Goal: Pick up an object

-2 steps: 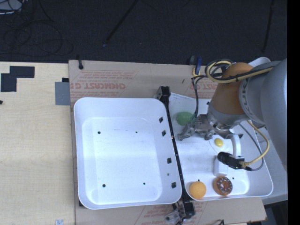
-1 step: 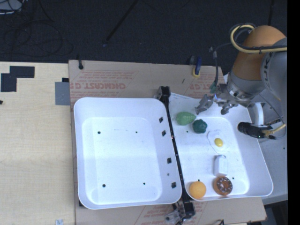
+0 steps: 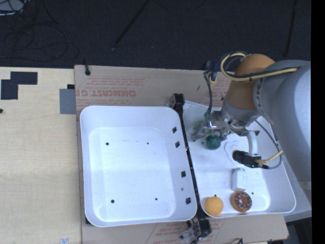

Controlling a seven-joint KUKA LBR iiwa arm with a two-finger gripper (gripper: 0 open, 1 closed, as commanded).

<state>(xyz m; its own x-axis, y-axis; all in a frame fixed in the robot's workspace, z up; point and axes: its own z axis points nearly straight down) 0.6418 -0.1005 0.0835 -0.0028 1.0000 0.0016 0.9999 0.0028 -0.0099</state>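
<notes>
The left bin (image 3: pixel 132 166) sat on the bench as a shallow white tray with a few small dark dots on its floor. A black divider strip (image 3: pixel 184 156) ran between it and the right bin (image 3: pixel 274 197), with small black clips along it.

In the right bin, the gripper (image 3: pixel 209 132) hung low near the upper left corner, just beside the divider. A small green object (image 3: pixel 212 142) lay directly under the fingertips, touching or nearly touching them. Whether the fingers were apart, together or clamped on the green object could not be told from this slanted view, since the metal parts and the object blurred into one another.

Further along the near edge of the same bin lay an orange ball (image 3: pixel 214 206), close to the lower left corner. Just beside it to the right sat a brown, speckled round object (image 3: pixel 241 201), apart from the ball. A small white block (image 3: pixel 238 178) stood just above that one, hard to make out against the white floor.

The grey arm (image 3: pixel 284 105) reached in from the right, its orange band (image 3: pixel 251 83) above the wrist, with yellow and black cables (image 3: pixel 254 159) looped around it.
</notes>
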